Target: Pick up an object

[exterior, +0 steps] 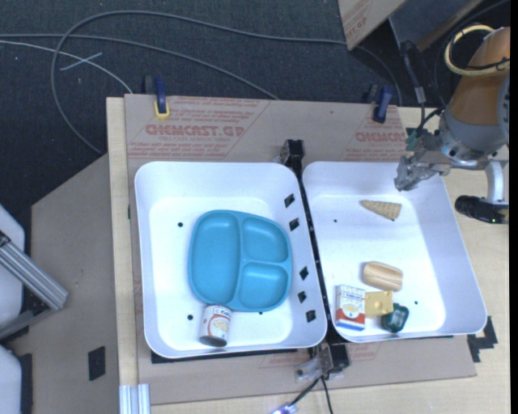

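My gripper (409, 177) hangs over the far right corner of the right bin (453, 242), just up and to the right of a tan wedge-shaped piece (382, 209). Nothing shows between its fingers. Lower in that bin lie a tan bread roll (382, 276), a small red and white carton (350, 306), a yellow block (378, 304) and a dark green object (396, 318). In the left bin (162, 242) sits a blue divided plate (239, 259), with a small can (215, 325) on its side below it.
Black clips (293, 151) line the seam between the two bins. Blue clamps (161, 103) hold the brown board at the back. Cables lie on the dark floor behind. A cardboard box (368, 18) stands at the top right.
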You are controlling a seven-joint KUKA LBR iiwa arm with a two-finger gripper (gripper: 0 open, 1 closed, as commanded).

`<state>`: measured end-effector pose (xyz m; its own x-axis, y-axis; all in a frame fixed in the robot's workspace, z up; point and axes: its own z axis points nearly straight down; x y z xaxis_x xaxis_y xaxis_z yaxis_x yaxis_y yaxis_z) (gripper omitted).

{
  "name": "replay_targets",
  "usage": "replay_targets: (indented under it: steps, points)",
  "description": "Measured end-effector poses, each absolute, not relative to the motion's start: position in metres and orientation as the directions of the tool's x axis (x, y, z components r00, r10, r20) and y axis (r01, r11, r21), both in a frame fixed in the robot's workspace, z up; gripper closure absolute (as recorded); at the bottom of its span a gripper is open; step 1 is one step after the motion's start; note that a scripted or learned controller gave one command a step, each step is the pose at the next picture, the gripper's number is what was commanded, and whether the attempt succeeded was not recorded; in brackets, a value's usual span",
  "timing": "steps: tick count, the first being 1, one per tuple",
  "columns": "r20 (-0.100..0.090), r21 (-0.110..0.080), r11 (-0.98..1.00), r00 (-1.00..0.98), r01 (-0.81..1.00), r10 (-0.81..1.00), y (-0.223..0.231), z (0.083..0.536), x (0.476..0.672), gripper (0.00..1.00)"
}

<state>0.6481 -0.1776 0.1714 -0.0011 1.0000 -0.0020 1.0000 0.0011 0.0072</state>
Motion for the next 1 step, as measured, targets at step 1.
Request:
replay_targets:
  steps: [1]
  points:
    - [-0.002, 0.007, 0.001, -0.001, 1.0, 1.0, -0.1777, 0.2263, 0.6496, 1.0]
